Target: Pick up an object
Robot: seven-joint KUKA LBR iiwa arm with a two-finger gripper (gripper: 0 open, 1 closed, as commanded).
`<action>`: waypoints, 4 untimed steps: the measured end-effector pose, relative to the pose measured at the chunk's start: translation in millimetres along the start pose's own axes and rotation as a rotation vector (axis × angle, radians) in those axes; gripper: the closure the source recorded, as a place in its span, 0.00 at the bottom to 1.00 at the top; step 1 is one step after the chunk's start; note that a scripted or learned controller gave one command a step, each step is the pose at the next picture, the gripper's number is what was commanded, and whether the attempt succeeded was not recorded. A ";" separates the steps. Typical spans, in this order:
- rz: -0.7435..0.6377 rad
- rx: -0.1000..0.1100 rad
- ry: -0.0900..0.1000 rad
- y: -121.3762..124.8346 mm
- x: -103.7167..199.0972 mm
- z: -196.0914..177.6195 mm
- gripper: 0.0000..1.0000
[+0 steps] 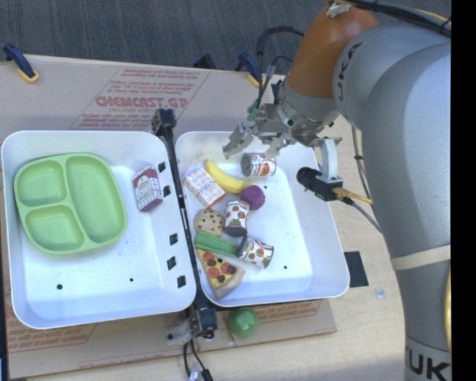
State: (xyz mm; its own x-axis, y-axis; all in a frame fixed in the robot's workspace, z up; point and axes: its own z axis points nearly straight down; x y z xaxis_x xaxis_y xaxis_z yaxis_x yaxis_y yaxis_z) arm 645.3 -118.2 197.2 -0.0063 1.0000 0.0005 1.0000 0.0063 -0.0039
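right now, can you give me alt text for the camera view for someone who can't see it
A grey robot arm reaches in from the right, its gripper over the far end of the right bin, beside a small can and a banana among toy foods. The left bin holds a green divided plate and a red packet.

My arm (397, 133) reaches in from the right, its orange band (325, 42) just above the wrist, angled down and leftward. Below that the gripper (250, 141) hangs low, its fingers (236, 140) spread apart.
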 end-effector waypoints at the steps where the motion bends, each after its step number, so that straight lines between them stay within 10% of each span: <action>1: 0.001 -0.005 0.000 -31.9 15.6 101.9 0.00; 2: -0.005 -0.007 0.001 -30.3 17.3 90.3 1.00; 3: -0.001 -0.006 0.001 -41.2 81.0 -19.6 1.00; 4: 0.002 -0.002 0.000 -109.3 41.5 -37.9 1.00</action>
State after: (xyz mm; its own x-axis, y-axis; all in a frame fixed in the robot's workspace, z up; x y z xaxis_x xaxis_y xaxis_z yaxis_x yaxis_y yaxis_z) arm 535.9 -77.4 235.5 -0.0039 1.0000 0.0000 1.0000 0.0039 -0.0018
